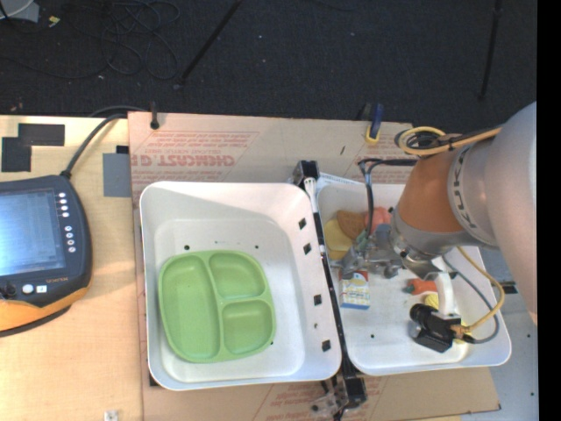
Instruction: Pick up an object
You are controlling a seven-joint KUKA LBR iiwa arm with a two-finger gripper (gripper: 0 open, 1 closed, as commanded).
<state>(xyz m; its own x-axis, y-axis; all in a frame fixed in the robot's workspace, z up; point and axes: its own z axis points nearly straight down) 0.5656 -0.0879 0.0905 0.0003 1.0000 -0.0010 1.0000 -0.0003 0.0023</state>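
So from the overhead camera: the left bin (175, 202) just has a green divided plate (216, 305) sitting flat in it. The arm (473, 191) comes in from the right, and the gripper (366, 257) is down low in the left part of the right bin (386, 340), where all the pickable stuff is. Honestly can't tell if the gripper is open or closed, it's too cluttered there. A small white and blue box (354, 293) lies just on its near side, a yellow round thing (337, 233) sits just on the far-left side, and a red piece (424, 284) is off to the right. A grey pendant (35, 239) rests on the bench far left.
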